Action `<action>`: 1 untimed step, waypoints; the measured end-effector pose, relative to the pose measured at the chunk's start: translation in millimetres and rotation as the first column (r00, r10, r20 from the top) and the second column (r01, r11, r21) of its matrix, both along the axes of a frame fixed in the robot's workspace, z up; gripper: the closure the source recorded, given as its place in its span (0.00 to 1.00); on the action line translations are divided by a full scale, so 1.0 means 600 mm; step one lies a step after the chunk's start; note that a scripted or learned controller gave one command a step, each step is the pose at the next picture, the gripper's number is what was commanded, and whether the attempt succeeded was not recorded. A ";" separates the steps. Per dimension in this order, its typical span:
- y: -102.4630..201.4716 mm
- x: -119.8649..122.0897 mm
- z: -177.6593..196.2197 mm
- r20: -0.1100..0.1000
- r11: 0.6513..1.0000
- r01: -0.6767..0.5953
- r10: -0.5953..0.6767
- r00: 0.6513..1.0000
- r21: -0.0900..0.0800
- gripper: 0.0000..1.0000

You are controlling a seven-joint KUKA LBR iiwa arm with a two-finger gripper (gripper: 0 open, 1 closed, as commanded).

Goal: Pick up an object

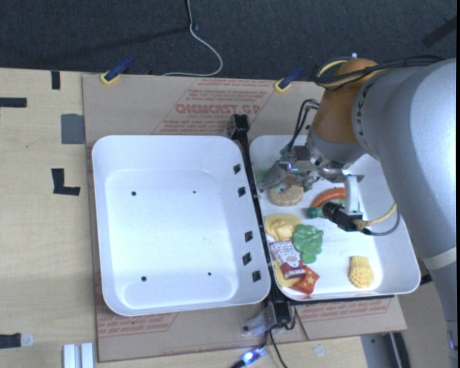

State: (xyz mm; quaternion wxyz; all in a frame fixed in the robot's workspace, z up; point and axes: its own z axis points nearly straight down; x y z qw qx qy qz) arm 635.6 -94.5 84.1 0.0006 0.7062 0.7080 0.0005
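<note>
My gripper [286,176] hangs low over the back left of the right bin [395,228], just above a round tan cookie [286,195]. A bit of green shows at the fingers' left side. Below the cookie lie a yellow toy piece [280,225], a green leafy toy [309,240], a red-and-white snack packet [293,267] and a yellow corn cob [359,271]. An orange-red carrot-like toy [328,196] lies right of the cookie.
The left bin [169,221] sits beside the right one, with a black divider [249,205] between them. The grey arm with its orange band [339,117] covers the right bin's far right side. Cardboard lies under both bins.
</note>
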 end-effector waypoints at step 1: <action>-0.001 -0.001 0.019 0.000 1.000 0.001 -0.001 1.000 0.000 1.00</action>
